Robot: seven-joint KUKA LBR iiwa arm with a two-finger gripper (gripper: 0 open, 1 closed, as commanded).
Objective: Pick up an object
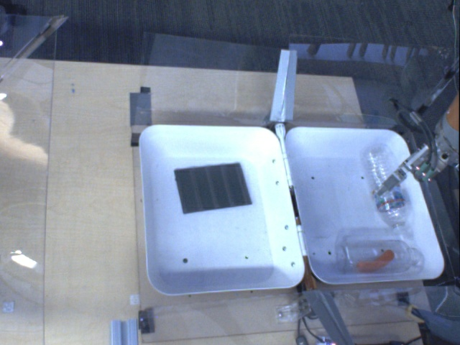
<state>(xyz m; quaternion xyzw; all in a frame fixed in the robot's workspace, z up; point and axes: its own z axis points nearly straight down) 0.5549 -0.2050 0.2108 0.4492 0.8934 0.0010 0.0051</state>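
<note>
A crumpled clear plastic bottle [376, 165] lies in the right bin [327, 192], near its right wall. My gripper [394, 178] reaches in from the right edge and slants down over the middle of this bottle; I cannot tell whether it touches the bottle. A clear plastic tube [359, 250] with an orange piece [375, 263] inside lies along the right bin's front wall, apart from the gripper. A dark grey ribbed flat pad [213, 187] rests in the left bin [165, 250].
The two white bins meet at a central seam with a grey metal bar [284, 85] standing behind it. The wooden bench [72, 192] spreads to the left. Cables and arm parts crowd the right edge [438, 142].
</note>
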